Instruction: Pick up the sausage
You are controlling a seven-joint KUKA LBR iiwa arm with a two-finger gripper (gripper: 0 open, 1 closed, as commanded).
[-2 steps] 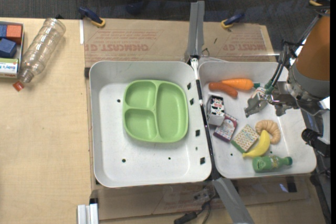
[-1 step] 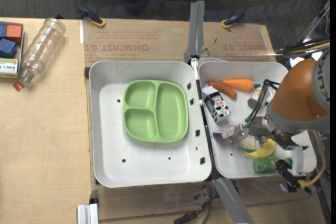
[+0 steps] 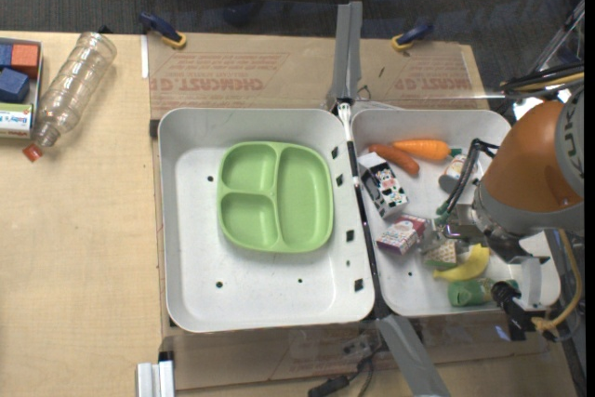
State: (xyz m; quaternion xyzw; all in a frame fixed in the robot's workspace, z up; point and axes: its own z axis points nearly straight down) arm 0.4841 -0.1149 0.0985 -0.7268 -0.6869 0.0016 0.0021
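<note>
The sausage, a short reddish-brown cylinder with rounded ends, lies slantwise in the upper left part of the right bin, up and to the left of the hand; nothing covers it. Just above it, almost touching, lies an orange carrot with a green tip. Directly below the sausage stands a small black-and-white carton, and below that a pink-and-white box lies just left of the hand. A yellow banana and a green object rest below the hand, and a small pale bottle lies above it. The hand hangs low over the middle of the right bin, under the grey arm with its orange band; whether it is spread or pressed together cannot be told. The left bin holds a green divided plate. Far left on the surface lie a clear plastic bottle and a box of coloured blocks. The cardboard beyond the bins bears upside-down red lettering reading "CHEMCAST".
</note>
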